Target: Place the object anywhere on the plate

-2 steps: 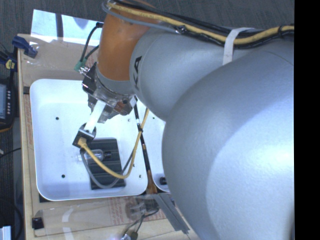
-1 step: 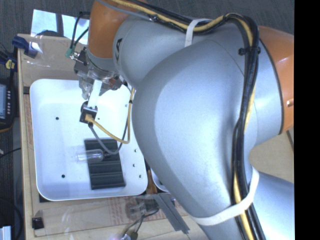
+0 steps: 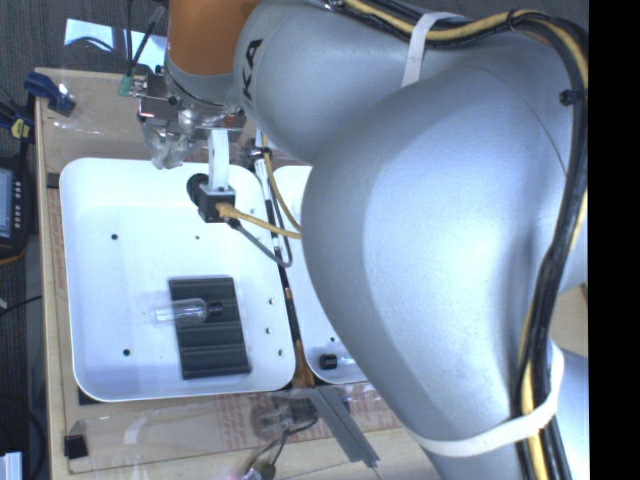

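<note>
One clear tube (image 3: 186, 313) lies on the dark plate (image 3: 215, 353); being round, it could roll off if nudged. I cannot tell how wide the gripper (image 3: 165, 150) stands.

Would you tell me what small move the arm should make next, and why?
Probably just raise the gripper away: the tube already lies on the plate, one end past its left edge, and the gripper hangs apart from it at the bin rim.

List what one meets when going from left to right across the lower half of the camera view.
Outer wall of the left bin → dark ribbed plate → right bin → grey arm.
</note>
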Available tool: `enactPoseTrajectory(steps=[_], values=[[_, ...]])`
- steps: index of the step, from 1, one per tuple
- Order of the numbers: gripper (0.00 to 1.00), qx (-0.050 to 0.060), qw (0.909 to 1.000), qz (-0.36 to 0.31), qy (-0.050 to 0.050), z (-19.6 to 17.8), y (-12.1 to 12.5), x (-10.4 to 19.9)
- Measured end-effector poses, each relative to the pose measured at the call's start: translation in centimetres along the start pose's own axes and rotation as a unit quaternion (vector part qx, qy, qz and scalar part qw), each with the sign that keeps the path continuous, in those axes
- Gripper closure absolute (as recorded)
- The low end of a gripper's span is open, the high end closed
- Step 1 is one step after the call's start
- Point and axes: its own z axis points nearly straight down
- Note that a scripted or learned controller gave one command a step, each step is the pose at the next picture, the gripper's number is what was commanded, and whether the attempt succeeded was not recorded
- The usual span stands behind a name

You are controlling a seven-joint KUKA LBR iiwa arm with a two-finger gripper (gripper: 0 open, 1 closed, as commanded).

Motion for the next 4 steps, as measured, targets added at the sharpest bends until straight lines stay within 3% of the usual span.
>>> enactPoseTrajectory(steps=[1, 2, 3, 4], values=[[1.0, 0.002, 0.9918, -0.128, -0.001, -2.4, -2.8, -3.3], [1.0, 0.004, 1.0, 0.008, -0.003, 10.8, -8.5, -1.7], [1.0, 0.002, 0.9777, 0.21, -0.002, 13.0, -2.7, -2.6], [1.0, -0.001, 0.9047, 0.426, -0.002, 0.1, -3.2, -2.5]])
